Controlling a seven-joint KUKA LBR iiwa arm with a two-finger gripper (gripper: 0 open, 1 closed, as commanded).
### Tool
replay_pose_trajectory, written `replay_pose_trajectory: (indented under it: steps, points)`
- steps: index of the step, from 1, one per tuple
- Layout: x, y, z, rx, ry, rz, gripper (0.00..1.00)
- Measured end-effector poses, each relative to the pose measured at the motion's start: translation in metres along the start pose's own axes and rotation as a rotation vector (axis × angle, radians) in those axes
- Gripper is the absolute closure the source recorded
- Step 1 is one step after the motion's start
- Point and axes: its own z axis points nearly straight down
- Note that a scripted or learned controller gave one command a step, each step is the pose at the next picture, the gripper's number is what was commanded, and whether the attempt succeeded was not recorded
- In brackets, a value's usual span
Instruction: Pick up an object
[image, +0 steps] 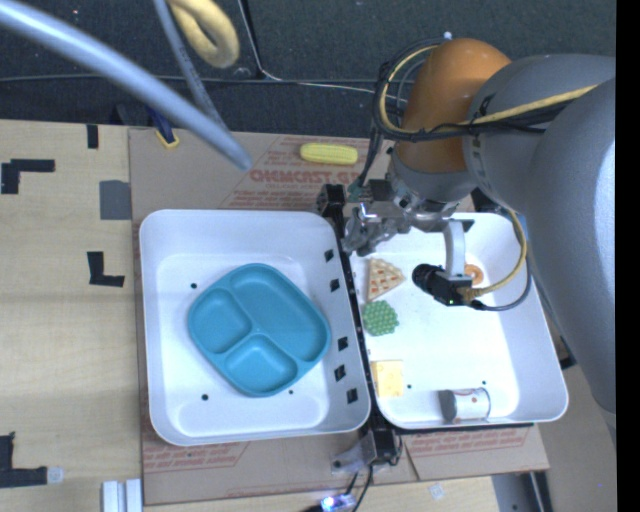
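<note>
Nearest the camera, along the front wall of the right bin (520, 412), a small grey-and-white cylinder (464, 403) is seen lying on its side, long axis running left to right. Just behind it and to the left, a yellow square piece (388, 378) lies flat near the divider between the bins. Farther back, a green bumpy piece (380, 318) is found, and touching or nearly touching its far side, a triangular waffle-patterned wedge (382, 276), its point directed toward the front. A small orange-and-white item (470, 275) is partly hidden behind a black part of the wrist. In the left bin (165, 300) a blue divided tray (258, 328) is set at a slant.

The tool (362, 232) is seen at the back left corner of the right bin, close to the divider. Whether it is spread or closed cannot be told; nothing is seen gripped.

The relation that matters is judged to be this: the wedge lies just in front of the tool, toward the camera, with the green piece next along the same line. A short travel forward, then a descent, would probably be called for. Crowding against the divider is judged the likeliest trouble.
</note>
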Motion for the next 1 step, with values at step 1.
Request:
replay_pose_trajectory:
  steps: [1]
  points:
    - [0.0449, -0.0048, 0.0054, 0.001, -0.001, 0.002, 1.0]
